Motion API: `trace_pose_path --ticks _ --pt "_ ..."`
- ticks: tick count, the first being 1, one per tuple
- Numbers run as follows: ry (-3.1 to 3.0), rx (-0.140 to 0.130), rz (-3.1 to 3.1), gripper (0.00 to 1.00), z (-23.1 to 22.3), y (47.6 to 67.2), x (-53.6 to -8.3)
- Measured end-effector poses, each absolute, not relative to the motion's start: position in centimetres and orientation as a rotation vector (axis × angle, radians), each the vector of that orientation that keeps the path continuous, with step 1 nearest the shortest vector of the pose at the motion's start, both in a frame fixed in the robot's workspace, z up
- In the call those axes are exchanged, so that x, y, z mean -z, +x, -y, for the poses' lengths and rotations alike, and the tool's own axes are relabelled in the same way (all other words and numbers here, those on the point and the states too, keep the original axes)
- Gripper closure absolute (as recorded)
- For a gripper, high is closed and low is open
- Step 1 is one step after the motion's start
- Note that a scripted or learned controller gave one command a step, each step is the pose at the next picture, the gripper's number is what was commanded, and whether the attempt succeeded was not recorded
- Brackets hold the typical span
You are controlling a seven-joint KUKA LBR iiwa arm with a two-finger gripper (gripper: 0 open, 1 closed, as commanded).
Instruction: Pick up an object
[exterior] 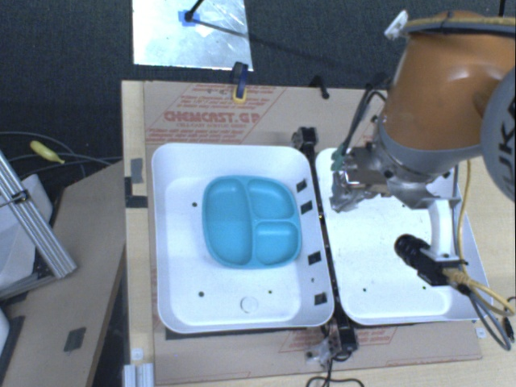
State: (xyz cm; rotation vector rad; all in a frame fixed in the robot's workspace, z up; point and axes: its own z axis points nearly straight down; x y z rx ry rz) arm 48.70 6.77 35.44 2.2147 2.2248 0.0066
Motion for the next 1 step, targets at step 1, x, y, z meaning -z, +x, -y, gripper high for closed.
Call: trace_pose_path --ticks 1 --pt "2.223 -0.001 -2.219 1.00 -3.43 48.70 -32.15"
